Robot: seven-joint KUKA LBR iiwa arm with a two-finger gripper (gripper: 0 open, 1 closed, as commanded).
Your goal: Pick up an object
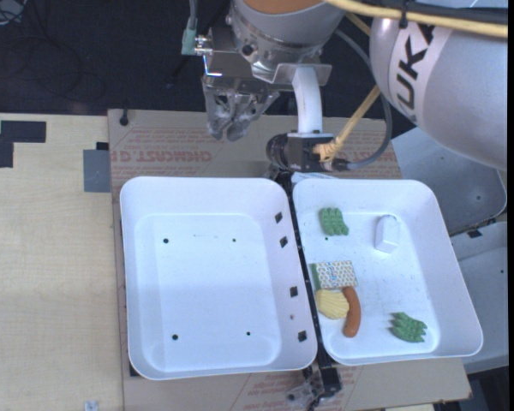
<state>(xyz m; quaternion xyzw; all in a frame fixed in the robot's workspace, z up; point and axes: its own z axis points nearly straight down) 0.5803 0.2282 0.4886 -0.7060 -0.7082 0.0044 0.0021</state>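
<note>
A pale wooden tabletop (43,255) carries a brown board (163,148) with two white bins side by side. The left bin (137,255) is bare; the right bin (445,255) holds a green piece (332,222) near its far edge, a white block (386,233), a patterned square (336,274), a yellow piece (331,303), an orange sausage (352,310) and another green piece (409,327) near the front right corner. The gripper (233,125) hangs above the board beyond the left bin's far edge, touching nothing; whether it is spread I cannot tell. The grey arm (428,58) enters from the upper right.
</note>
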